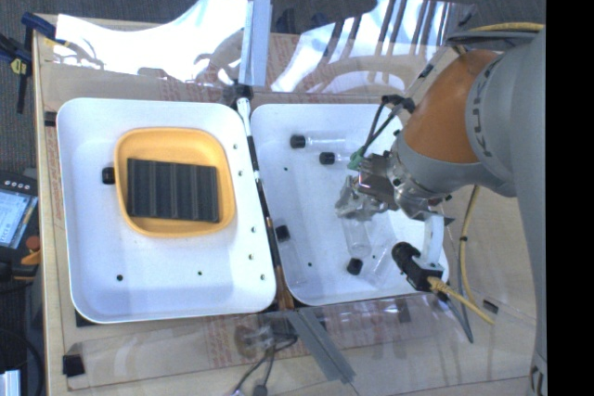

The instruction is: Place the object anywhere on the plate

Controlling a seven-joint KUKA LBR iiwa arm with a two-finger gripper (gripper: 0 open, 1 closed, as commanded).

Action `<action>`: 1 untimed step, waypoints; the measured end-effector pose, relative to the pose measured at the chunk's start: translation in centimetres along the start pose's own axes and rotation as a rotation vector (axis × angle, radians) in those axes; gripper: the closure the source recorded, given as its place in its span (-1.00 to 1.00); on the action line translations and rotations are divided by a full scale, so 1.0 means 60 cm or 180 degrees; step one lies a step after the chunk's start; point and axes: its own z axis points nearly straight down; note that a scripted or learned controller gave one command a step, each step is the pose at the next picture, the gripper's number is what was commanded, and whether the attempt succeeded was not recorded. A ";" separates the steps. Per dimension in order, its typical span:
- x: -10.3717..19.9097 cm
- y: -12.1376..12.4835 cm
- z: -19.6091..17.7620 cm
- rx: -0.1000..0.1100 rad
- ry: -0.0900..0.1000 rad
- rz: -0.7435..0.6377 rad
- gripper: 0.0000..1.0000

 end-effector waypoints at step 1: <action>0.000 0.000 0.000 0.0000 0.0000 0.0000 -1.00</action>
